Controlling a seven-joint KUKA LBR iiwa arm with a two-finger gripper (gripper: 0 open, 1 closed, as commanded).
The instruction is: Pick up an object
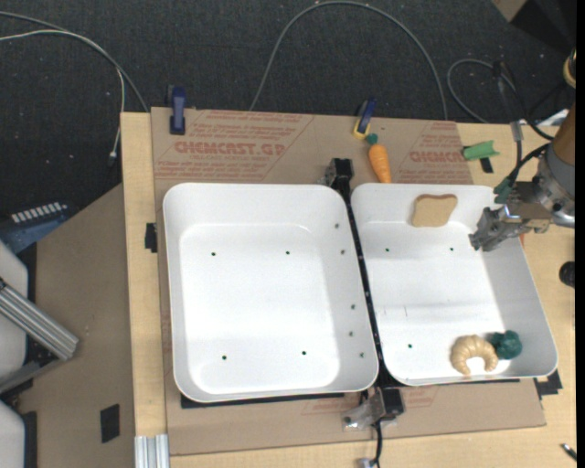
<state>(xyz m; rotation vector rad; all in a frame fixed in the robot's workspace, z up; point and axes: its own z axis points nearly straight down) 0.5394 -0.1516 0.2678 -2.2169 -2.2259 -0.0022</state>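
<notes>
1. Claw (487, 230): over right bin's (430, 292) far right rim; whether it stands wide or narrow cannot be told; nothing seen in it.
2. Tan bread slice (432, 210): same bin, far end, left of claw.
3. Croissant (474, 354) touching green piece (505, 345): near right corner.
4. Carrot (379, 162): on board beyond bins.

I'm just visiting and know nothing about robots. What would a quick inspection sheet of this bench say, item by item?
Surface: cardboard-covered bench bearing a left bin and a right bin, side by side.
Job's things: in the right bin, a bread slice at the far side, a croissant and a green toy in the near right corner.
Clutter: carrot on the cardboard beyond the bins; blue clamp; green clip.
End effector: over the right bin's right rim, nothing seen between its fingers.
Cables: thin cables looping over the floor.
Surroundings: dark carpet.
</notes>
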